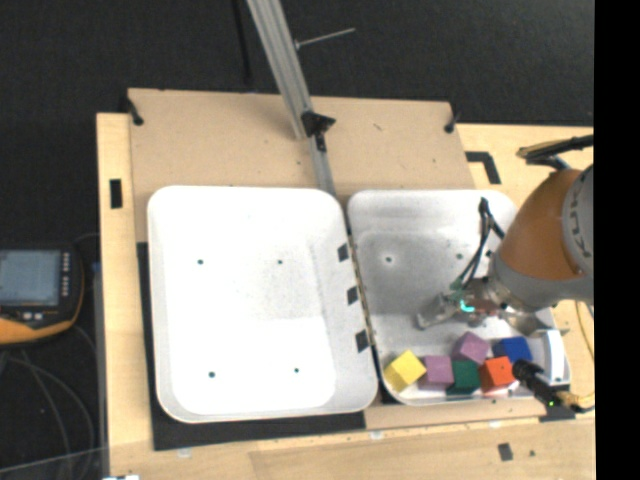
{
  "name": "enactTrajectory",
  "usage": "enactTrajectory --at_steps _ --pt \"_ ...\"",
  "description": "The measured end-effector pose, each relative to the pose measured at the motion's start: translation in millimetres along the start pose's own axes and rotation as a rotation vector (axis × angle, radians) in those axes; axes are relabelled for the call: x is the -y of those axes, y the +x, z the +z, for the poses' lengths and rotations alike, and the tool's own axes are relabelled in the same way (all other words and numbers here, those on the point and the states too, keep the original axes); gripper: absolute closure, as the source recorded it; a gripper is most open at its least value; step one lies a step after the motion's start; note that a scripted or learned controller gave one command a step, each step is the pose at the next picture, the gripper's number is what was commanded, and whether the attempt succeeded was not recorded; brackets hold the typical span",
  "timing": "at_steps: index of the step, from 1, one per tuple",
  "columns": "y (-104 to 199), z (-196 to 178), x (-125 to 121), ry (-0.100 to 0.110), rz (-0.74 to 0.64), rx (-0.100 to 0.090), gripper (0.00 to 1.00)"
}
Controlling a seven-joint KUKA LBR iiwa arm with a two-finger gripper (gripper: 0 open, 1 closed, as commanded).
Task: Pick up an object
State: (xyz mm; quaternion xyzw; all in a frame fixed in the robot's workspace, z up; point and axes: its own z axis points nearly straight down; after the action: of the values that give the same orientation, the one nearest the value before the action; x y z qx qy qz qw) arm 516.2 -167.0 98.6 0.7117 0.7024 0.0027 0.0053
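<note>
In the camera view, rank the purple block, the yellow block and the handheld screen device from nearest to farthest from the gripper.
1. Purple block, just below the gripper in the right bin.
2. Yellow block, lower left of it, at the bin's corner.
3. Handheld screen device, off the bench at far left.

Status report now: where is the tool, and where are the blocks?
Tool low in right bin, nothing seen held. Blocks clustered at near wall: yellow block leftmost. Path unobstructed.

Two bins sitting side by side on the surface [420, 446]. Blocks [462, 364] clustering along the near wall of the right bin [400, 218], just before the fingers [432, 318]. Left bin [160, 298] lying well left of them.
</note>
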Motion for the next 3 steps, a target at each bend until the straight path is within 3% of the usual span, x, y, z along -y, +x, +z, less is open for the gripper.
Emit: enactTrajectory --at_steps 3 --pt "0.0 0.0 0.0 0.0 0.002 0.0 0.0"
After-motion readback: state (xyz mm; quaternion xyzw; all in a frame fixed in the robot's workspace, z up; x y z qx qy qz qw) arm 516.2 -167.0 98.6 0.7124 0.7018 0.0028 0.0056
